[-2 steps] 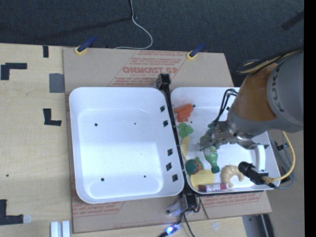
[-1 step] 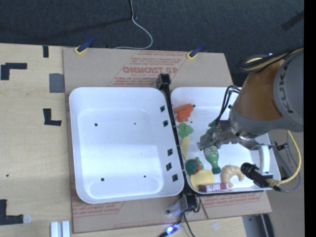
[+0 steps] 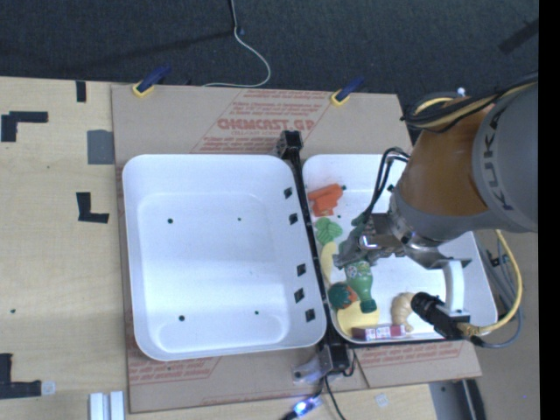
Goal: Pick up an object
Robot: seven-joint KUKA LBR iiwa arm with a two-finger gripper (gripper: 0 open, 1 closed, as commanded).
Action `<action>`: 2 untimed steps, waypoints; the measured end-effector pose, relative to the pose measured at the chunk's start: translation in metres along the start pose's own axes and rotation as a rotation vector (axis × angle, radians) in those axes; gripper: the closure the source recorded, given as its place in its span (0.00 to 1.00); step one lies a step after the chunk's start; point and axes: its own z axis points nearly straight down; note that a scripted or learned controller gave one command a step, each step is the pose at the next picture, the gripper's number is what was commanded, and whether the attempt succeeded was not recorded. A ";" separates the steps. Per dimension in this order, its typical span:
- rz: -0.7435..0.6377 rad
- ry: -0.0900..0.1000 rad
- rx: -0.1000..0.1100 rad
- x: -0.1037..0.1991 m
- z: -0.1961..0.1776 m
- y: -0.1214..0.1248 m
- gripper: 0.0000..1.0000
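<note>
The gripper [image 3: 366,250] hangs low inside the right bin [image 3: 479,280], close to that bin's left wall, and the grey arm with its orange band [image 3: 442,178] comes down to it from the right side, which is why most of the bin on the arm's side is hidden under the wrist. Whether the tool is wide, narrow or closed on something cannot be told: the metal parts at its tip blur into the toys beneath them, and nothing is clearly seen between them. The things to be picked lie crowded in a loose column along the divider, so the tool has been brought over that cluster rather than over bare floor. Beyond the tool, toward the far rim, sits an orange toy [image 3: 325,199]; just on the divider side of it lies a green leafy piece [image 3: 328,230] with a pale yellow shape [image 3: 329,259] next to it. Right under the tool and toward the near rim is a green-and-teal toy [image 3: 360,285], which looks the likeliest target, since it is the piece nearest the tip. Nearer still lie a yellow block [image 3: 353,321], a small red-and-white box [image 3: 381,332] and a tan figure [image 3: 402,304]. Because the pieces touch one another, a closing grip here could easily catch two or nudge them apart. The left bin [image 3: 140,234], well away on the far side of the divider, is where nothing has been set
</note>
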 end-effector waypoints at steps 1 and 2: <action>0.001 -0.001 0.003 0.032 0.007 0.000 1.00; 0.001 -0.001 0.004 0.072 0.019 0.000 1.00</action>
